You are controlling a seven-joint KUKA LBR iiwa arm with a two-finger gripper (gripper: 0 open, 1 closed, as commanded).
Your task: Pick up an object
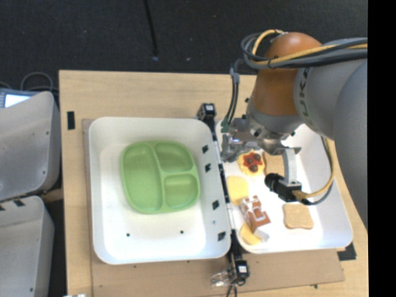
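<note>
- Camera view: we cannot tell how the gripper (pixel 242 146) is set; it hangs low at the right bin's (pixel 328 228) upper left corner.
- Just beside it lies a red-topped piece (pixel 252 161).
- Below it we see a yellow slice (pixel 236 186), a brown block (pixel 255 212) and toast (pixel 297 216).
- A green divided plate (pixel 161 177) sits in the left bin (pixel 111 240) on the counter (pixel 124 82).

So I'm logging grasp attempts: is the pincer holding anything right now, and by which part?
It cannot be told. The pincer hangs low over the right bin, near a red-topped food piece, with the wrist covering its tips.
</note>
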